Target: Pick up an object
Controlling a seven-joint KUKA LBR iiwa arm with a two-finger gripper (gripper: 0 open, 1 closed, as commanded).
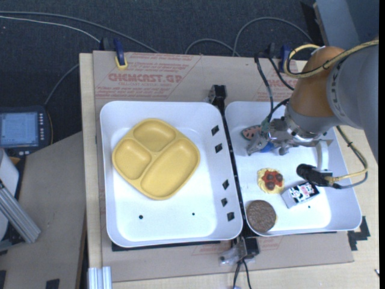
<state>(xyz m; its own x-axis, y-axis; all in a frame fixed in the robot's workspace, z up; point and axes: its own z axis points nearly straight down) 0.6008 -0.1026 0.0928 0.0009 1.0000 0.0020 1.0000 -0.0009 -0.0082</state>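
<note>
The big grey arm (352, 83) reaches in from the right, bent down over the right bin (343, 218). Its gripper (260, 138) sits low near the bin's top left part; I cannot tell how it stands. A small pizza toy (271, 180), brown cookie (261, 215) and little box (299, 194) lie nearby, apart from it.

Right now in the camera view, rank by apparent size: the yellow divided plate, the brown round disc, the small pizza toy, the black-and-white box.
1. yellow divided plate, by far the largest
2. brown round disc
3. black-and-white box and small pizza toy: too alike to rank
</note>
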